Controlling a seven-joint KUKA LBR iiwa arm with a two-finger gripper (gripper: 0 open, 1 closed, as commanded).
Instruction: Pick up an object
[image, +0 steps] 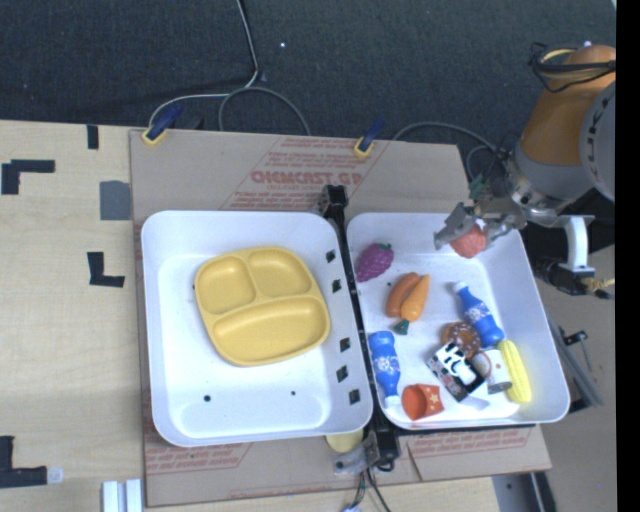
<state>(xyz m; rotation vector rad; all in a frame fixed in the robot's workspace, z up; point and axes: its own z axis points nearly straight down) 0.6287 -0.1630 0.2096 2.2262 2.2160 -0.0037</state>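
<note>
Nearest the camera, along the front wall of the right-hand shallow white bin (545, 330), a small orange cup-shaped toy (422, 401), a black-and-white printed packet (458, 368), a yellow corn cob toy (514, 370) and two blue plastic bottles (383, 364) are crowded together. Mid-bin, an orange carrot-like toy (408, 295) and a purple grape cluster toy (374, 262) are set apart from the rest. In the left-hand bin (160, 330) a yellow compartmented plastic tray (262, 305) is laid flat.

At the far right corner, a small red rounded object (468, 241) is seen between the fingers of the two-finger gripper (466, 229), closed about it, at the bin's rear wall. The hold appears shallow; the lift is best made vertically and slowly, so that the rim is cleared without the object being knocked free. Sideways travel should be deferred until the piece is well above the wall.
</note>
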